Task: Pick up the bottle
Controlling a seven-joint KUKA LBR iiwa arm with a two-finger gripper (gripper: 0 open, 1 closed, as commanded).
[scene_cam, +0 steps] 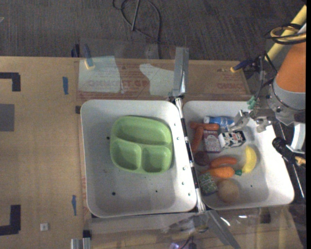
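Bench: a tan board surface point(39, 160) carries 2 shallow white bins side by side, with black corner marks at its left edge and short blue tape strips near the left bin.
Floor: dark grey carpet point(204, 24) lies beyond the bench's far edge, and a black cable point(141, 14) loops across it.
Back of bench: clear plastic sheets point(102, 75) lie flat behind the bins, one with a blue-and-yellow tab at its corner.
Divider: a metal strip point(181, 73) runs from the back of the bench down between the 2 bins.
Left bin point(97, 189): it holds 1 green plate point(141, 144) with 3 compartments.
Right bin point(277, 187): it holds the bottle, a small carton point(231, 139), a banana point(249, 160), a carrot point(222, 172), sausages and a potato point(228, 190).
Bottle point(218, 120): blue and white, it lies on its side near the right bin's back wall.
Gripper point(241, 119): it hangs just right of the bottle, above the carton; whether it is released or clenched cannot be told.
Arm point(293, 78): grey with an orange band, it enters from the right.
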